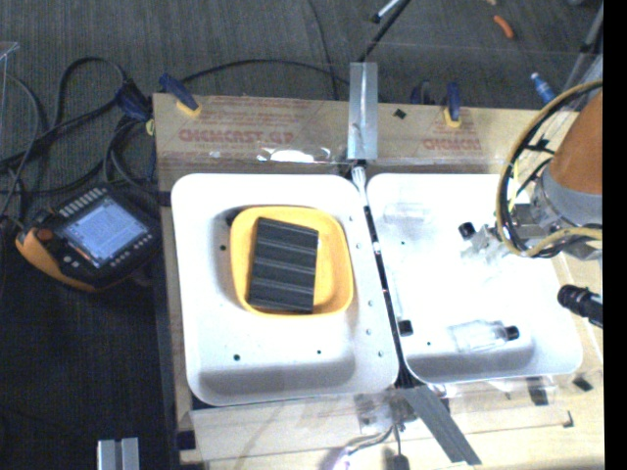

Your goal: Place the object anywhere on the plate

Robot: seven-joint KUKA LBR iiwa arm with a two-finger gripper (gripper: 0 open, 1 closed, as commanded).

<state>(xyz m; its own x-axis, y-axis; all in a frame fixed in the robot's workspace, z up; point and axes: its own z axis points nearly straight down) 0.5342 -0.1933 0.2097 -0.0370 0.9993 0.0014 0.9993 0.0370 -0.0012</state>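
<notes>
With the dark ridged block (284, 263) lying on the yellow plate (337, 262), my job looks done. Over the right bin (549, 346), whether my gripper (487, 235) is open, I cannot tell.

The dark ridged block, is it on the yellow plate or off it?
On it. The dark ridged block lies flat across the yellow plate, whose rim shows around it, inside the left bin.
</notes>
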